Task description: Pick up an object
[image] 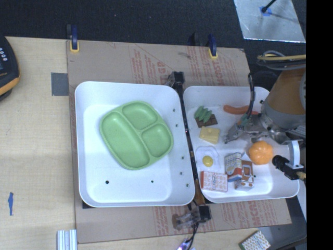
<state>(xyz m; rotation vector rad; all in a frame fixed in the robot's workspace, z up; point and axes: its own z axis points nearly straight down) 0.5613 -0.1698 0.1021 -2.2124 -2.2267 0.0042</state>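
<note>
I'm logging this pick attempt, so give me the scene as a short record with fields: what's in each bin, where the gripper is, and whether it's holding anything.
left bin: green divided plate
right bin: orange, yellow block, fried egg, carrot, green-and-brown piece, small cartons
arm: reaches in from the right, over the right bin
gripper: low in the right bin, between the yellow block and the orange
holding: nothing seen between its fingers
finger state: cannot tell
</note>
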